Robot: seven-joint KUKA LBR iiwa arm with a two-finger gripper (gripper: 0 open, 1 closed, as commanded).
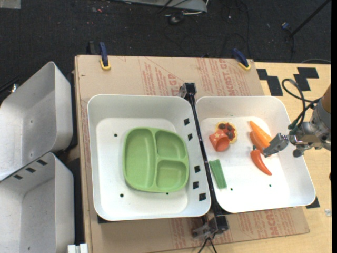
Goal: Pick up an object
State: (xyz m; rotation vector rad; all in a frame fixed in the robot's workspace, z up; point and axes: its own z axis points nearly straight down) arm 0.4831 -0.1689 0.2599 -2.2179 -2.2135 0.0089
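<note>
Camera view puts you above both bins, and your landmark is the right bin [295,191]. Nothing has been picked yet, as far as you can judge: every object lies on a bin floor and nothing sits between the fingers. The gripper [284,140] hangs over the right bin's right-hand side, entering across its right wall. One dark finger [274,145] points left and down toward the toys, and its tip lies just beside the orange carrot [258,133] and the red pepper [261,162].

Inside the right bin you have several candidates. The orange carrot lies upper right of centre, the red pepper just below it, the two near or touching. A red strawberry-like toy [220,141] sits left of centre, touching a small yellow piece with dark spots [228,130] above it. A green flat strip [217,173] lies at the bin's left wall. Left of the right bin, the other bin [105,194] holds a green divided plate [156,159].

What remains is the whole pick: lowering, closing on an object, and lifting.

You cannot read the tool's state here. The second finger is hard to separate from the wrist hardware and cables [295,96], so whether it is apart or together cannot be told. The arm itself is cut off by the right edge of the picture. You also cannot judge the finger's height above the bin floor, nor whether it touches the pepper.
</note>
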